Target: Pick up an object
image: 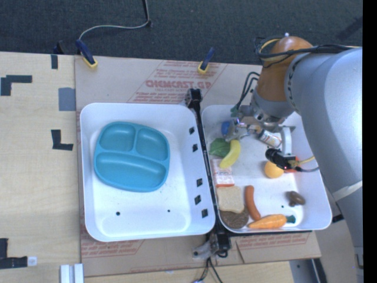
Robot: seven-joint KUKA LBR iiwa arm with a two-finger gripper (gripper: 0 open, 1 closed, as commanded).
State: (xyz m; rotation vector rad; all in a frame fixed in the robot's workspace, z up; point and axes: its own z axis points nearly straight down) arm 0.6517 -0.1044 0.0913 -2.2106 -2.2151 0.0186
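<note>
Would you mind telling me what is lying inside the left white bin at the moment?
The left white bin holds a light blue plastic divided plate with three compartments, lying flat toward the bin's far end. A few small dark marks dot the bare floor. Whatever is beneath the plate is covered.

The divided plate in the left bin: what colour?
Light blue; the plate shows plainly in the camera view.

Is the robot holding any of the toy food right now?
It cannot be told. The end effector is low in the right bin, just above the banana, but its tip is too small and cluttered to read.
</note>
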